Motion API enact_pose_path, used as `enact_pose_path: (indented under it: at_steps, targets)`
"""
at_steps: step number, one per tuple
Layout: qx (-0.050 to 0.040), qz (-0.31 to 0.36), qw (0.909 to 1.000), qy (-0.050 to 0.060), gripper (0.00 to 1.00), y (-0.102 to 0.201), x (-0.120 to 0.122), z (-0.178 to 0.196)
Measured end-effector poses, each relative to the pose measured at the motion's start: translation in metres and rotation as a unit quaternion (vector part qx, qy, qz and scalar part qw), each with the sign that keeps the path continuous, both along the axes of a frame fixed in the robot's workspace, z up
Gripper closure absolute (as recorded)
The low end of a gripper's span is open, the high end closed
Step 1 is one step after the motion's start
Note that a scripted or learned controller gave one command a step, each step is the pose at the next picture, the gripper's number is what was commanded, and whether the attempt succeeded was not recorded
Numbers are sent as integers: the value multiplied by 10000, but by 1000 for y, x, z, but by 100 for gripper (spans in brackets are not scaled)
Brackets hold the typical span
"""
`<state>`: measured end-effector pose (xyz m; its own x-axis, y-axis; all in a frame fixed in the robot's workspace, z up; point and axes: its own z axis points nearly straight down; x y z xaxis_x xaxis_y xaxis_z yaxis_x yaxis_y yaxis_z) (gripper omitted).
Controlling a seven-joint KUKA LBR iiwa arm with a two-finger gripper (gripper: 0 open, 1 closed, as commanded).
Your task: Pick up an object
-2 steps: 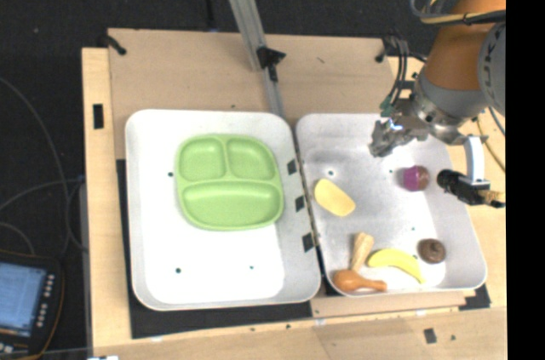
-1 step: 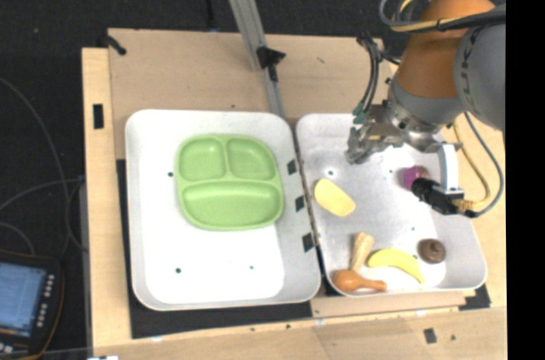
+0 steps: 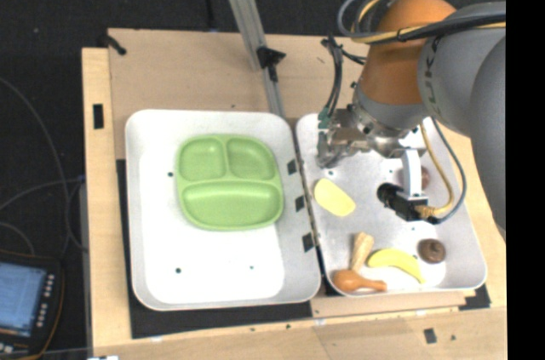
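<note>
My gripper (image 3: 327,163) hangs low over the far left part of the right bin (image 3: 451,252), close to the wall between the bins. Just below it lies a pale yellow flat piece (image 3: 335,198), apart from the gripper tips. Near the bin's front edge lie a yellow banana (image 3: 398,264), a tan stick-shaped piece (image 3: 362,250), an orange piece (image 3: 358,282) and a small brown round thing (image 3: 432,250). Nothing shows between the fingers.
The left bin (image 3: 153,265) holds a green divided plate (image 3: 230,182) in its far half. A slanted metal pole (image 3: 245,9) rises behind the bins. The arm's grey and orange body covers the far right of the right bin.
</note>
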<state>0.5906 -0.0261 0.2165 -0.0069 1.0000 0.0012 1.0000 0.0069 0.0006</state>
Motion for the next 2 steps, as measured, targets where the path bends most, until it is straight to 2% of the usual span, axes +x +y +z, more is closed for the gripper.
enact_pose_path:
  at_steps: [1, 2]
  targets:
    - [7, 9, 10000, -10, 100, 60, 0, 13]
    - [1, 5, 10000, 1, 100, 115, -2, 8]
